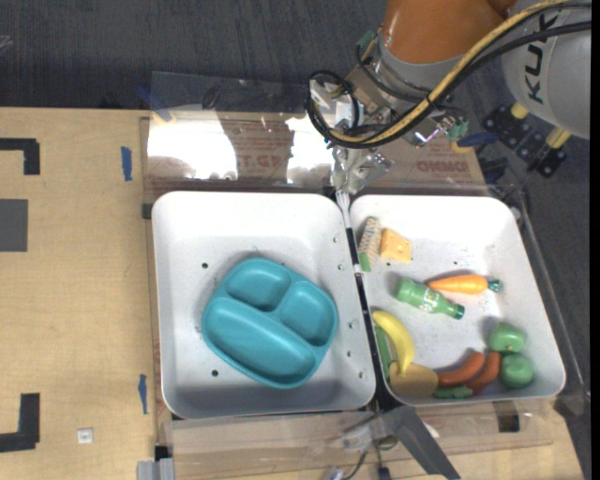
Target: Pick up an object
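My gripper [348,190] hangs above the back rim where the two white bins meet, with nothing seen in it. The right bin [534,281] holds several toy foods. A small striped piece [367,242] and a yellow cheese wedge [396,247] lie closest, just in front of the gripper. Further forward are an orange carrot [459,283], a green bottle [428,300], a yellow banana [396,339], a tan piece [414,380], a red-brown sausage [469,368] and two green fruits [507,337]. A teal divided plate [272,322] lies in the left bin [178,244].
The grey arm with its orange band [441,23] and looped yellow-black cables [375,131] reaches in from the upper right. A clear panel [234,141] stands behind the bins. Wooden bench surface [66,281] lies to the left.
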Controlling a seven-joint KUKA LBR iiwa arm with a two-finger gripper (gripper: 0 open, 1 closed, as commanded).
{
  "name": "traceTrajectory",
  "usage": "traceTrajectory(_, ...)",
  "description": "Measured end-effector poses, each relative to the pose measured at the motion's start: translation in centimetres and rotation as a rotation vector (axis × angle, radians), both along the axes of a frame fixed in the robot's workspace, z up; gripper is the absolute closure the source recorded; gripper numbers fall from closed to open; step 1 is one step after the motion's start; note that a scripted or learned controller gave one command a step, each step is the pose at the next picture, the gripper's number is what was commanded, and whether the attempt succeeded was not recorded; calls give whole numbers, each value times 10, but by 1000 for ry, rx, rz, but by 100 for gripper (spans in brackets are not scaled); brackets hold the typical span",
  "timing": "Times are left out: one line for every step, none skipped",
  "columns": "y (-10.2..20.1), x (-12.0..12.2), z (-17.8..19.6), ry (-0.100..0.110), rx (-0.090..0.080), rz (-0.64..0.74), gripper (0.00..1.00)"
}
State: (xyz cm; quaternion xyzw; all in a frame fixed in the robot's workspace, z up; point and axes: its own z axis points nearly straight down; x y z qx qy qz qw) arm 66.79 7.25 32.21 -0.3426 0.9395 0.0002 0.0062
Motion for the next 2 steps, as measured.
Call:
traceTrajectory(-86, -1, -95, 10, -5, 447, 100)
traceTrajectory(-80, 1, -26, -5, -7, 433, 100)
